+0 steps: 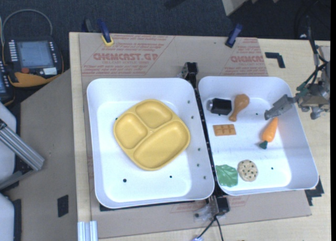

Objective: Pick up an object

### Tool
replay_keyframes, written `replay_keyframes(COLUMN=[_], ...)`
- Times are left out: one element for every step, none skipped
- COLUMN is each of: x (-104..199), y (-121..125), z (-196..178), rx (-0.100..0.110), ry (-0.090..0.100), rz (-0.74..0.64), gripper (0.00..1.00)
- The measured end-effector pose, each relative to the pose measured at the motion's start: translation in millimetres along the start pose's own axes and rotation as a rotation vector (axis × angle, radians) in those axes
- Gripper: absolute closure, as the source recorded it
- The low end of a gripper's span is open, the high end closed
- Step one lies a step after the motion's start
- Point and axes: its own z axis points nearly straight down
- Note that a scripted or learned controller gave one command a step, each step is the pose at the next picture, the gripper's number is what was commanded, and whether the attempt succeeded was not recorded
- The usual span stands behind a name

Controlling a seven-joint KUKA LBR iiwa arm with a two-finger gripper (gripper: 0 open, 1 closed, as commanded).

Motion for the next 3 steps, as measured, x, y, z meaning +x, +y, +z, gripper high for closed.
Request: replay_keyframes(x=[1, -6, -11], y=[3, 7, 3], z=[-7, 53, 114], rx=[-0.013, -0.006, -0.006], ry=[-0.003, -0.001, 0.001], rz=[-0.004, -0.003, -0.003], gripper=[0.00, 0.00, 0.00])
